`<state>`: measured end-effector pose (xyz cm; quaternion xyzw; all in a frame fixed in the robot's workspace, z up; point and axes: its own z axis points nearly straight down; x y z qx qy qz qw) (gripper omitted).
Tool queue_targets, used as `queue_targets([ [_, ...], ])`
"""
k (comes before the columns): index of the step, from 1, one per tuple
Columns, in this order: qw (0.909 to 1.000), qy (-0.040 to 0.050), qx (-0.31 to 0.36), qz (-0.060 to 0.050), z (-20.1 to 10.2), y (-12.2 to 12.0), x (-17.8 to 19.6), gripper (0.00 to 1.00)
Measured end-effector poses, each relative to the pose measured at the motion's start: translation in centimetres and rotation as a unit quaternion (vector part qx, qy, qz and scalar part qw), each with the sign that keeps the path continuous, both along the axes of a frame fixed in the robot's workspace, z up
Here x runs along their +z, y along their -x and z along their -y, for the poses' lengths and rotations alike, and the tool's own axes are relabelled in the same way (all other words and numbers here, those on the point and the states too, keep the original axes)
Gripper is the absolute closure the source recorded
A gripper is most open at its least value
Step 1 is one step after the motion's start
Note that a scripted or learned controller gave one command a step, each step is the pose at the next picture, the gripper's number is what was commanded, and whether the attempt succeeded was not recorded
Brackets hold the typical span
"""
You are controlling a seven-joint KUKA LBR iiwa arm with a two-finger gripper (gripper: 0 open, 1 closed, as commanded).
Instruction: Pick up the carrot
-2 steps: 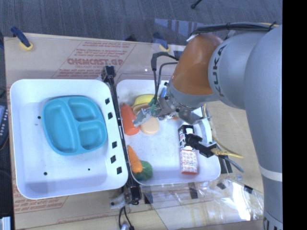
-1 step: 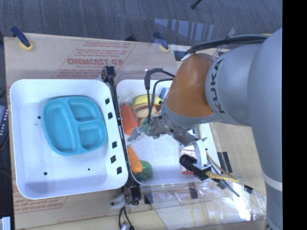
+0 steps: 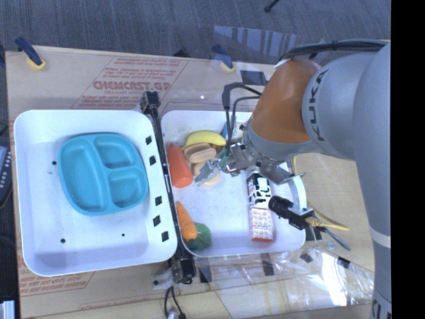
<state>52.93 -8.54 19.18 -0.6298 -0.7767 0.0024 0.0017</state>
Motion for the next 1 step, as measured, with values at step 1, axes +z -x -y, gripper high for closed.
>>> queue_targets([
  [1,0.9980,0.0011,-0.063,0.000,2.00,-2.79,-8.60,0.00],
])
